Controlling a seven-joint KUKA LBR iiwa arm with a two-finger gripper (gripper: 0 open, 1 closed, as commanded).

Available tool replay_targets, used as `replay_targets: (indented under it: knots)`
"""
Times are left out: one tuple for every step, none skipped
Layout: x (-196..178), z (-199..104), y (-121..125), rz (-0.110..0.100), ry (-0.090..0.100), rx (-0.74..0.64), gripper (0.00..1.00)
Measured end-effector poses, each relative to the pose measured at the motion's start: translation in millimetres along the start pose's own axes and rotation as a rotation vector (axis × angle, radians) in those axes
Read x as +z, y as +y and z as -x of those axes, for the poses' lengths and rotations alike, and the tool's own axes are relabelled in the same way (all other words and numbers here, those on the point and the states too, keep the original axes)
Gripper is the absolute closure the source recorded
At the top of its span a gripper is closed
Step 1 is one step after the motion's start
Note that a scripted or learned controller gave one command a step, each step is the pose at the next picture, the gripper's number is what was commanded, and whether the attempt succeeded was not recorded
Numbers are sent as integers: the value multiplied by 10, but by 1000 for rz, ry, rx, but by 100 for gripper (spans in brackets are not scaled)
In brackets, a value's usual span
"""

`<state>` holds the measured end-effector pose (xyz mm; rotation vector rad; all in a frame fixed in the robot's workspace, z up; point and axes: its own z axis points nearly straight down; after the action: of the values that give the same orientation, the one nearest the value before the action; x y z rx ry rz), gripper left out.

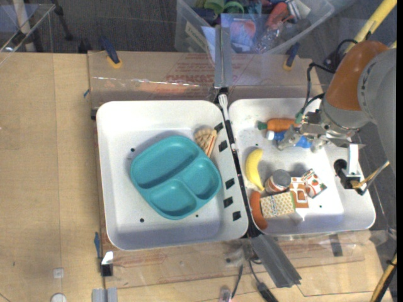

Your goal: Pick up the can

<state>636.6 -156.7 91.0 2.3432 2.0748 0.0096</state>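
The can (277, 182) sits in the middle of the right bin (352, 216); it is short, with a silver top and a reddish-brown side. It lies between a banana (254, 167) and a small orange-and-white box (307, 186). My gripper (293, 138) hangs over the back part of the right bin, behind the can and apart from it. It is close to a carrot (280, 124) and a small blue object (305, 143). Nothing shows in its grasp.
A tan waffle-like square (278, 204) and a red-orange item (256, 210) lie in front of the can. The left bin (116, 225) holds a teal divided plate (175, 176) and a tan ridged object (206, 140). A clear tub of toys (252, 8) stands behind the bins.
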Motion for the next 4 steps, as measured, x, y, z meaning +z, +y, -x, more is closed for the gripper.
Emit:
replay_targets:
  knots:
    - [-2,19,-463,-3,2,49,0]
    - [2,-288,-393,-1,-1,-55,0]
    - [-2,-320,-320,2,2,164,0]
    - [-2,-321,-321,2,1,164,0]
